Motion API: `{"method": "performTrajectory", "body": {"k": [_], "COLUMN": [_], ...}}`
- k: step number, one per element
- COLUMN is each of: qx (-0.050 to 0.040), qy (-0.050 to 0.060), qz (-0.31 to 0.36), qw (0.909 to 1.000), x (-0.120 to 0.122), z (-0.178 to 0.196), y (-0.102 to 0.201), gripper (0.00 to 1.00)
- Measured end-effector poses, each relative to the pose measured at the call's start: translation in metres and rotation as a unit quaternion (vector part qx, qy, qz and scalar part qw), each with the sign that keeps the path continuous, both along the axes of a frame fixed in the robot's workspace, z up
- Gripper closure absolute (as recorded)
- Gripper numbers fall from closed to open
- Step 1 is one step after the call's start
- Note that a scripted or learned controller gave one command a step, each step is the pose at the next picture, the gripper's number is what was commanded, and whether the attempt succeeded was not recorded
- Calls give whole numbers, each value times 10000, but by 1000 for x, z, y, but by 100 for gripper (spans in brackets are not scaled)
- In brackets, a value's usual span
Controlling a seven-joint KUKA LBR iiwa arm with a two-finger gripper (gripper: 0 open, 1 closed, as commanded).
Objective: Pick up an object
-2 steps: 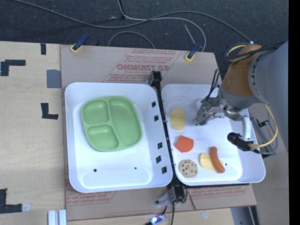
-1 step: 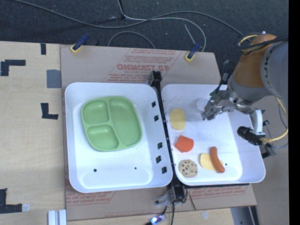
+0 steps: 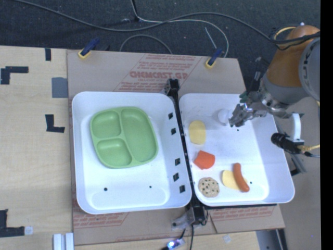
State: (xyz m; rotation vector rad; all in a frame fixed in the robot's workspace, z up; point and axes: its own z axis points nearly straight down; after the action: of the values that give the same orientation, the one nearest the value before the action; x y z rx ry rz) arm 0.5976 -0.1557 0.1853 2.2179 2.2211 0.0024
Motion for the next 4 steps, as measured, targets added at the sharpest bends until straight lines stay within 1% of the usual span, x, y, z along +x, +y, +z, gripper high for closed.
{"method": "performTrajectory", "body": {"k": [1,2,4], "qx": [2,11,12], "qy": [-8,19,25], "qz": [7,27,23], "qw": [10000,10000,10000], "x": [0,8,-3], "z": [51,46,52], "y": [11,67,160], "gripper": [100,100,100]}}
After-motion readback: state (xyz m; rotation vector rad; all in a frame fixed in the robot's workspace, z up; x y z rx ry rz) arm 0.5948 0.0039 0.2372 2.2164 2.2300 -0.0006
